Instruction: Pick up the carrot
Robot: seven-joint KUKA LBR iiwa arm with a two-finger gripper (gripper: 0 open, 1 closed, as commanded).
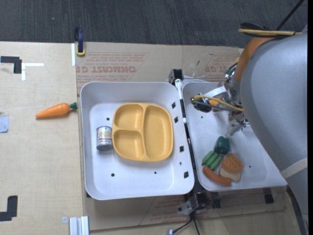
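Bench — left bin (93, 180) holds tray (143, 131), can (103, 138)

The smooth orange plastic-looking carrot (54, 110) lies on the pale matt wood-grain worktop (34, 165). The yellow three-part plate (143, 131) looks like matt plastic; the small tin can (103, 138) shines metallic.

Setting: a light wooden bench (39, 170) bearing a cardboard sheet (127, 65) beneath 2 white bins (93, 180); dark grey carpeted floor (146, 11) lies beyond the bench's far edge.
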